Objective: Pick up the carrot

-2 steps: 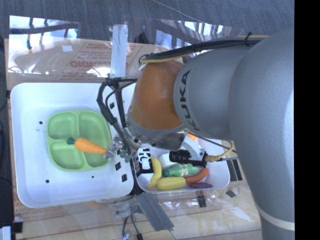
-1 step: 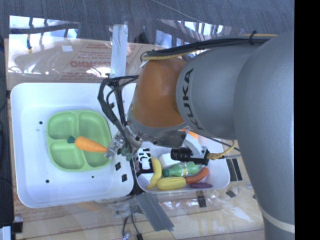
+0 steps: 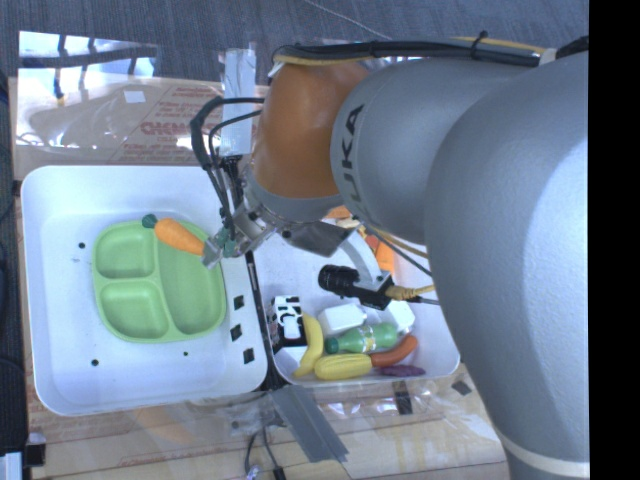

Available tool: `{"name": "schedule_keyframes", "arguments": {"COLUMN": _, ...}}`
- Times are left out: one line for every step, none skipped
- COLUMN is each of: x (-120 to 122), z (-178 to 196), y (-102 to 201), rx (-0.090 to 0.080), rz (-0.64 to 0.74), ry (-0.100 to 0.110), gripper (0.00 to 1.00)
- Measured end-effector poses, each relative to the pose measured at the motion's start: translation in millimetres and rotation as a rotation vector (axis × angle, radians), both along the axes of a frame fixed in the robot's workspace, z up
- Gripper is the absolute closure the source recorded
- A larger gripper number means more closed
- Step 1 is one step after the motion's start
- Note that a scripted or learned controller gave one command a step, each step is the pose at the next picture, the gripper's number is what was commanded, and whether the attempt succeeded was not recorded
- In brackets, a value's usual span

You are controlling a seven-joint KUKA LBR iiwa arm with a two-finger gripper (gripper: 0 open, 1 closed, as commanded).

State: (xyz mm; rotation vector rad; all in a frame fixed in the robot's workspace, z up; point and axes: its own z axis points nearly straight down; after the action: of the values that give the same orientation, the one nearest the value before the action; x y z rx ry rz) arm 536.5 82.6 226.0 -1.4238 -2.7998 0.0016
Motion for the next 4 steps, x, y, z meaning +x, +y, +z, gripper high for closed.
{"name": "schedule_keyframes", "arguments": {"x": 0.3, "z": 9.5, "y": 1.3, "rx": -0.001, "rz": 0.009, "ry": 0.002, "gripper": 1.0}}
{"name": "schedule_keyframes", "arguments": {"x": 0.6, "z": 18.8, "y": 2.6, "rx": -0.003, "rz": 0.019, "ry": 0.003, "gripper": 1.0}}
{"name": "schedule_keyframes", "arguments": {"x": 0.9, "z": 28.0, "y": 3.9, "rx": -0.005, "rz": 0.03, "ry": 0.004, "gripper": 1.0}}
{"name": "schedule_keyframes", "arguments": {"x": 1.1, "z": 37.2, "y": 5.2, "rx": -0.006, "rz": 0.04, "ry": 0.006, "gripper": 1.0}}
